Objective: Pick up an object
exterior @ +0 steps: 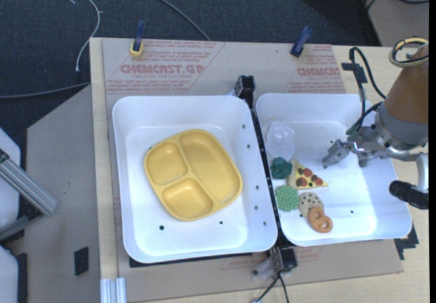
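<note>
I am on the approach, nothing picked yet. My gripper hangs over the right bin; I cannot tell its state. The toys lie in a cluster at my eight o'clock: pizza slice nearest, green piece just beyond, cookie and pretzel lower. Next I must shift toward the pizza and descend. My arm enters from three o'clock, wrist tilted toward the bin floor.
</note>
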You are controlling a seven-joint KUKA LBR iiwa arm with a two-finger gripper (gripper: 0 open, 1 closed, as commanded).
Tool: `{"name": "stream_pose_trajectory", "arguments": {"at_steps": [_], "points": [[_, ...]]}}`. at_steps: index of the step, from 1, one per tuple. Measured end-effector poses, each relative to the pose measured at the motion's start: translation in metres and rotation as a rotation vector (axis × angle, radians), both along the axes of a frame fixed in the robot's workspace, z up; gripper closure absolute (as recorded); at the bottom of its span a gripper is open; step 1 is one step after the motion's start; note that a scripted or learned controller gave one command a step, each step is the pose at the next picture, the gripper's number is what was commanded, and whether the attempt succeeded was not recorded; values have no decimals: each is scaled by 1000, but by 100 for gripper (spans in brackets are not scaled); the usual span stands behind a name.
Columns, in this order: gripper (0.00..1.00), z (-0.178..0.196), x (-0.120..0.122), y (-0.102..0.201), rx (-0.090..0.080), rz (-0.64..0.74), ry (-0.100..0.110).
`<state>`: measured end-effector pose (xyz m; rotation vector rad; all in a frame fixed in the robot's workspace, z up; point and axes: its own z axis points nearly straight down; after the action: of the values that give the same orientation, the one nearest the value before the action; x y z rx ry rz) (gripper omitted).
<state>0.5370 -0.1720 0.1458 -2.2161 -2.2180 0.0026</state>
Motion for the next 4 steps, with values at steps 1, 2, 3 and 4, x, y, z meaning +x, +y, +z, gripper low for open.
{"name": "stream_pose_trajectory", "arguments": {"at_steps": [1,2,3,4], "points": [[0,-55,-7,4,1,-3,-6],[0,-56,-5,4,0,0,-9],[100,-44,-2,6,2,1,-15],[100,20,-1,6,-5,0,-13]]}}
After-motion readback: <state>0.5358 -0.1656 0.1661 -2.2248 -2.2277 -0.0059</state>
